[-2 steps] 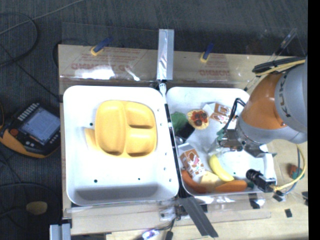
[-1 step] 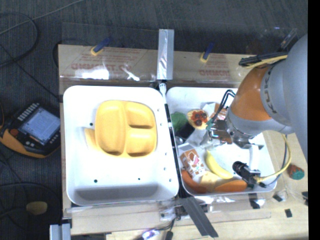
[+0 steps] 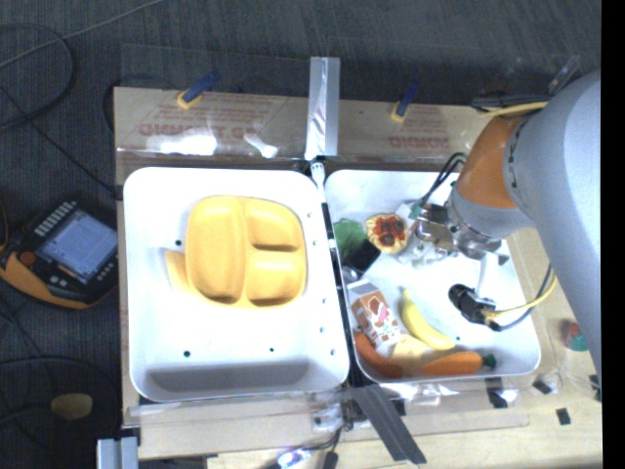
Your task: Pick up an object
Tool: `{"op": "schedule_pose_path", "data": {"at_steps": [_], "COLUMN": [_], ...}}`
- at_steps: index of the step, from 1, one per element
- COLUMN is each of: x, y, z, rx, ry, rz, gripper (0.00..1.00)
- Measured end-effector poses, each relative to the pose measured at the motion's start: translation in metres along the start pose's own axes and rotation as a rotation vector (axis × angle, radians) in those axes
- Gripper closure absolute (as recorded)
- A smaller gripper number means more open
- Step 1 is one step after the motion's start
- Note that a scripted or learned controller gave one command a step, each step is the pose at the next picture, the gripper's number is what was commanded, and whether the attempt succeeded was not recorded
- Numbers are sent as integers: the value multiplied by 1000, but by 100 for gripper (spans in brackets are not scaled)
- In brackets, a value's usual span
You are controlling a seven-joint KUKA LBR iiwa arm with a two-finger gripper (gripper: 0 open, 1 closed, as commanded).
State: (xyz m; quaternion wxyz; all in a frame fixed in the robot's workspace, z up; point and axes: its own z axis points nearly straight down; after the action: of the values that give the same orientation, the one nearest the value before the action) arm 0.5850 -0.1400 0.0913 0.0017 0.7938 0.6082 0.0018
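Glossy yellow plastic tray, smooth

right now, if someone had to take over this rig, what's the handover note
End effector: low inside the right bin, at its upper middle; whether the fingers are open or shut cannot be seen, and nothing shows in its grasp.
Right bin contents: pizza slice toy just left of the end effector, green leafy item at the upper left, small carton lower left, banana in the middle, carrot along the bottom edge.
Left bin: holds a yellow divided tray.
Done: arm has reached into the right bin.
Left: grasp one object and lift it; no pick is confirmed yet.
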Motion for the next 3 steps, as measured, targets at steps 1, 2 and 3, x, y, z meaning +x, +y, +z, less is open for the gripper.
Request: {"op": "schedule_pose_path", "data": {"at_steps": [1,2,3], "x": [-10,-31,-15], "y": [-55,-76,-87], "z": [-31,0,-5], "rx": [11,-13,10], "ry": [0,1,1], "rz": [-376,-578,-359], "gripper": [100,100,100]}}
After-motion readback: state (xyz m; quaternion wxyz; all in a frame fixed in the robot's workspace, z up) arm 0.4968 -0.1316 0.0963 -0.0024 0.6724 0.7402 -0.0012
